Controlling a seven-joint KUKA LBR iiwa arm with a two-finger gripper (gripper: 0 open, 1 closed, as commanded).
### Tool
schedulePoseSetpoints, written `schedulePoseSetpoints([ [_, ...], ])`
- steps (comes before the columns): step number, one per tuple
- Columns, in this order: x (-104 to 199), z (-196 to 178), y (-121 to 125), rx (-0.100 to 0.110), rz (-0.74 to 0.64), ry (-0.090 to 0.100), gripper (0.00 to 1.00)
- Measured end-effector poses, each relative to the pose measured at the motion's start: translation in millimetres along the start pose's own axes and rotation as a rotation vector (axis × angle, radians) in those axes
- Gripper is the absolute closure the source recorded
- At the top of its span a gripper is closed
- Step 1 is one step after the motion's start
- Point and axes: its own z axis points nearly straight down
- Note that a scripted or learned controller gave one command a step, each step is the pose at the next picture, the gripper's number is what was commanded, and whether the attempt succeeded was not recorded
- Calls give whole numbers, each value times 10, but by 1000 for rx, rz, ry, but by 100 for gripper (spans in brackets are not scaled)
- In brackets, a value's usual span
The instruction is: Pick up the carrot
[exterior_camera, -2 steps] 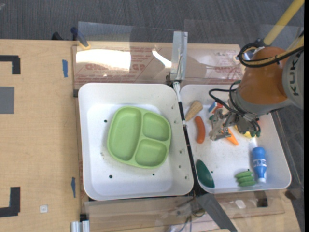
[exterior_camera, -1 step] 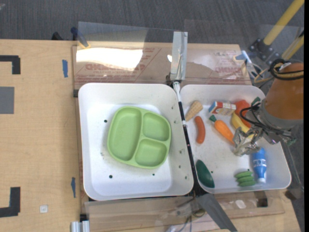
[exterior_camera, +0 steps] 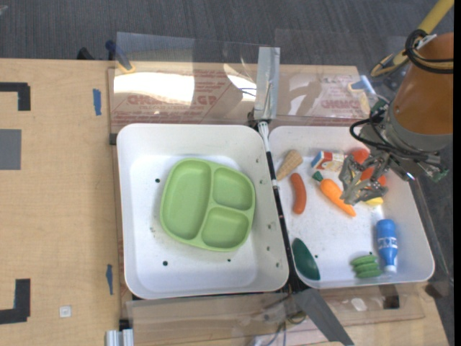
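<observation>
The carrot [exterior_camera: 336, 195] is orange and lies slantwise on the floor of the right bin [exterior_camera: 414, 215], near its middle. My gripper [exterior_camera: 362, 188] hangs low just right of the carrot, over its lower right end. Its two fingers stand apart, so it is open, and nothing sits clearly between them. A red-orange piece [exterior_camera: 360, 154] shows partly behind the gripper body. The orange-banded wrist [exterior_camera: 425, 92] rises toward the upper right.
The right bin also holds a red sausage [exterior_camera: 298, 193], a tan cone [exterior_camera: 288, 163], a small white packet [exterior_camera: 328, 161], a blue bottle [exterior_camera: 387, 244], green pea pods [exterior_camera: 366, 265] and a dark green piece [exterior_camera: 306, 259]. A green divided plate [exterior_camera: 207, 204] sits in the left bin [exterior_camera: 137, 193].
</observation>
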Motion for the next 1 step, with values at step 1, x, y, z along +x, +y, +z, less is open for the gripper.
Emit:
schedulePoseSetpoints([
  [1, 6, -55, -5, -3, 6, 0, 100],
])
